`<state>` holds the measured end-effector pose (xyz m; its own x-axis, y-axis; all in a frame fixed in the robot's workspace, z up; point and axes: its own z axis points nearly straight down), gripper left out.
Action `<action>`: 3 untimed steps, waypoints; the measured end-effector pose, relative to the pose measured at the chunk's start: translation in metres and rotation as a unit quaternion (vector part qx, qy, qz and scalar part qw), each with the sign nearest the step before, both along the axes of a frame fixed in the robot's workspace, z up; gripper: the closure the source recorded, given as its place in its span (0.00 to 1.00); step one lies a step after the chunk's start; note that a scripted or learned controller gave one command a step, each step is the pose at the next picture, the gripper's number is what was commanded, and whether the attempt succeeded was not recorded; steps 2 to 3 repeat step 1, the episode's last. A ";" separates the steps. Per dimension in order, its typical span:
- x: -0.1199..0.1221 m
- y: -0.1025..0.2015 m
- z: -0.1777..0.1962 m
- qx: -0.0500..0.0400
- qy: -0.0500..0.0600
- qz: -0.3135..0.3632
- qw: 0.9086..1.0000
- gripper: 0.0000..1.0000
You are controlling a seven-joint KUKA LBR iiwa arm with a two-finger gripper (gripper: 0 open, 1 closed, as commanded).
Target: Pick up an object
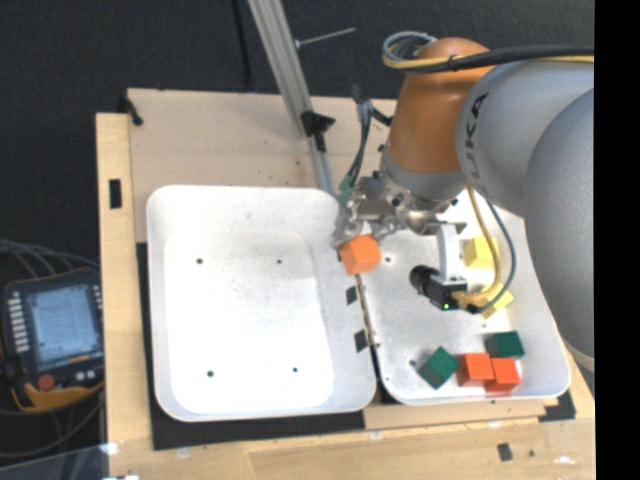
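My gripper (362, 236) hangs over the left edge of the right bin (400, 368), by the ridge between the two bins. An orange cube (360, 255) sits between its fingertips, and the gripper looks shut on it. The cube appears raised above the bin floor. The grey arm and its orange band cover much of the right bin's upper part.
At the right bin's front lie a dark green block (436, 366), two orange blocks (477, 368) and another green block (505, 344). Yellow pieces (482, 253) show under the arm. The left bin (240, 298) is to the left. A metal strut (285, 58) rises behind.
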<state>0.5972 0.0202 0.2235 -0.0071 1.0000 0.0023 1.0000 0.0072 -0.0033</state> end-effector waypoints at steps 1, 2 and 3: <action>-0.008 0.052 0.011 0.000 -0.003 0.001 1.000 1.00; -0.008 0.052 0.011 0.000 -0.003 0.001 1.000 1.00; -0.008 0.052 0.011 0.000 -0.003 0.001 1.000 1.00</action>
